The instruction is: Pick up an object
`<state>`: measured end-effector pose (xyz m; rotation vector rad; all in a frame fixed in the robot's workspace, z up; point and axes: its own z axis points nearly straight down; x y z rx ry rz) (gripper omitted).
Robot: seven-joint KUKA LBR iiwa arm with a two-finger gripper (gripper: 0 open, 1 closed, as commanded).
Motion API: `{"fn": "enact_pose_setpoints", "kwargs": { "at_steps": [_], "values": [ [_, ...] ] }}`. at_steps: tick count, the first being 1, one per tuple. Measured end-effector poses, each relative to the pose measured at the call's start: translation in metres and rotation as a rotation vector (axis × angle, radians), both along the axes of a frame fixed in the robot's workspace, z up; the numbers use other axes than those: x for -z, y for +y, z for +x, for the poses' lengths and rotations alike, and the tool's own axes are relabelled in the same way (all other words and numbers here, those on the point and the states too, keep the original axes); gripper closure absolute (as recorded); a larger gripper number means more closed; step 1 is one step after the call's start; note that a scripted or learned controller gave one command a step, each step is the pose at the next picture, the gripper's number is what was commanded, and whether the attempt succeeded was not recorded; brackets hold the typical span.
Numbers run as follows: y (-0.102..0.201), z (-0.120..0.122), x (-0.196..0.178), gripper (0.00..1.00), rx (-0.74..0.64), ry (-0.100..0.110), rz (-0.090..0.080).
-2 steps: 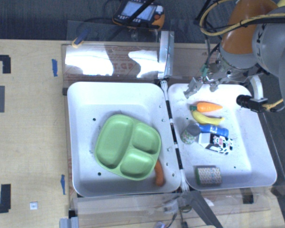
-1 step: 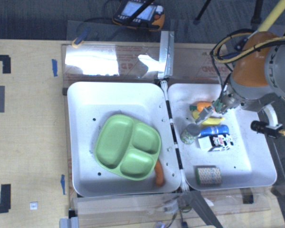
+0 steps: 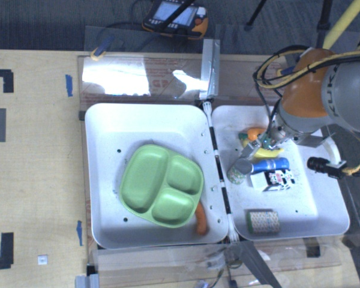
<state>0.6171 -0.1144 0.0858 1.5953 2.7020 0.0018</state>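
The end effector [image 3: 265, 141] sits low among a yellow toy [image 3: 267, 153] and blue tube [image 3: 270, 164]; its grip cannot be told. No writing is readable.

The green divided tray [image 3: 162, 186] looks like smooth matt plastic. Both white bins [image 3: 102, 161] have a glossy plastic sheen. The desk [image 3: 33, 161] shows pale wood grain. The sponge [image 3: 263, 221] looks rough and speckled.

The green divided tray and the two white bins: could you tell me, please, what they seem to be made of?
The green divided tray looks like moulded plastic, matte: even colour, rounded compartment edges, soft sheen. The two white bins look like smooth plastic, perhaps coated metal: glossy glare, rounded corners.
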Motion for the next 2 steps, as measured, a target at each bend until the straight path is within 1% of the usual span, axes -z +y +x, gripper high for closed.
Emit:
{"fn": "enact_pose_setpoints", "kwargs": {
  "at_steps": [1, 2],
  "values": [
    [0.000, 0.002, -0.008, 1.00, 0.001, -0.004, 0.001],
    [-0.019, 0.041, -0.087, 1.00, 0.088, 0.004, 0.001]
  ]
}}
